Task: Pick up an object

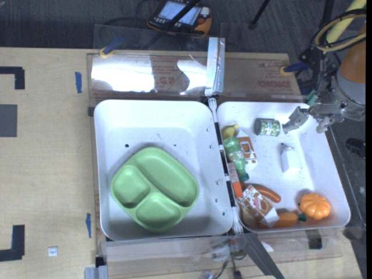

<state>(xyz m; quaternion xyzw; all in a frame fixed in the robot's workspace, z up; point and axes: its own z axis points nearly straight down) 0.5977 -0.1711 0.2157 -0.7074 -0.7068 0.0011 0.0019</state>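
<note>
My gripper [308, 121] hangs over the upper right part of the right bin [325, 156], open, with nothing between its fingers. A small green can [267, 127] lies just to its left, apart from it. Along the bin's left wall lie a yellow item [229, 131], a green bottle [235, 153] and a small carton [247, 150]. Toward the front sit a sausage [265, 193], a printed box [257, 206], a carrot [286, 218] and an orange pumpkin [315, 206].
The left bin [116, 121] holds a green divided plate [154, 188]. A clear plastic sheet [151, 68] and a metal strip [214, 65] stand behind the bins. A handheld pendant [177, 15] lies beyond them. Cables run at the far right.
</note>
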